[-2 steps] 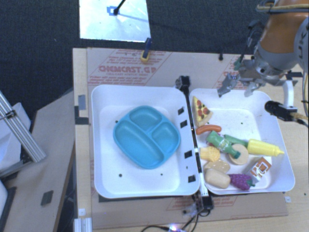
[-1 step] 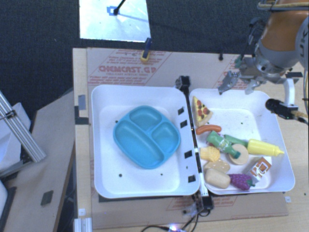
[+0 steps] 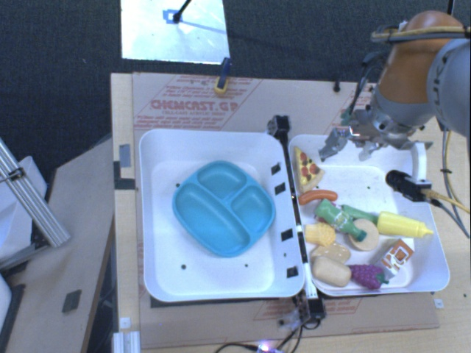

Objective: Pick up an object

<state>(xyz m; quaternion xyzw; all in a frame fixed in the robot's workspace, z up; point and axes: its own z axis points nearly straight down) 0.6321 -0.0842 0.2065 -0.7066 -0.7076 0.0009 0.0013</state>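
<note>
Hovering above the far edge of the right bin (image 3: 434, 267), with the gripper (image 3: 352, 144) spread open and grasping nothing. Still awaiting a pick: toy food lying clustered in that bin, a pizza slice (image 3: 307, 169) nearest the gripper, a hot dog (image 3: 318, 195) just beyond it, then a green bottle (image 3: 341, 220), a yellow mustard bottle (image 3: 404, 225), corn (image 3: 320, 234), bread (image 3: 330, 271), grapes (image 3: 366, 275) and a small carton (image 3: 397, 256). Sitting alone in the left bin (image 3: 158, 197), a blue divided plate (image 3: 224, 207). By appearances, nearing the approach stage; calling next for choosing one target, likely the pizza slice, then descending squarely over it before closing.
</note>
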